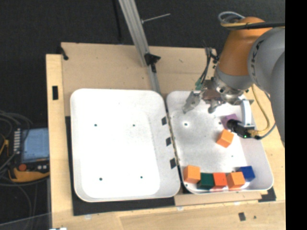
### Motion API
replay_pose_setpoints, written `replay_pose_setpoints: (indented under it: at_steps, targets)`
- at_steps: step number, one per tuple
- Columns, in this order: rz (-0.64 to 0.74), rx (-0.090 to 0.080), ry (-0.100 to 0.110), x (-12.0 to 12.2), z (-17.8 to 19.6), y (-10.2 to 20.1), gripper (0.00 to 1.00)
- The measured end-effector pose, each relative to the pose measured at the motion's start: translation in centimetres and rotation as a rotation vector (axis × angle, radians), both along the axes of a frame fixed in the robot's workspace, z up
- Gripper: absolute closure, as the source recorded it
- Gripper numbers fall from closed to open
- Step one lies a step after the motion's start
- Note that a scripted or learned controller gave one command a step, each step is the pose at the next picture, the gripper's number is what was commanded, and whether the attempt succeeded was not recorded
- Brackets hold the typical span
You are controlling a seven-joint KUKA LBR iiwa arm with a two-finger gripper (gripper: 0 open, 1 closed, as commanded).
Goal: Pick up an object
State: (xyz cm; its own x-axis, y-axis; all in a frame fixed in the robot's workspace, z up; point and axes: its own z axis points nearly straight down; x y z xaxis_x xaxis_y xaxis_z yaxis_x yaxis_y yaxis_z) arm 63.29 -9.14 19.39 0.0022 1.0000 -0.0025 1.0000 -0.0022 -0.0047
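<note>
My gripper (202,105) hangs over the back of the right bin (199,143), its two grey fingers spread apart with nothing between them. An orange block (224,138) lies tilted in the bin's middle right, in front and to the right of the gripper. A purple piece (230,119) peeks out beside the wrist. Along the bin's front wall sits a row of blocks: orange (192,173), green (206,180), red-orange (219,179), orange (235,179) and blue (247,172).
The left bin (120,143) lies to the left of the right one. A slanted metal bar (139,37) runs from the top down to the gap between the bins. Cables and a small box (29,150) sit off the bench's left edge.
</note>
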Motion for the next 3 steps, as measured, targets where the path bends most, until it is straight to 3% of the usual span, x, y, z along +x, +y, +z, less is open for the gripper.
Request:
replay_pose_setpoints:
  at_steps: [1,2,3]
  targets:
    - [-0.002,0.000,0.002,0.0,-6.3,-0.5,0.00]
    - [-0.002,-0.001,-0.003,0.0,-9.8,-0.7,0.00]
    - [-0.009,0.003,-0.009,0.2,-8.5,-0.7,1.00]
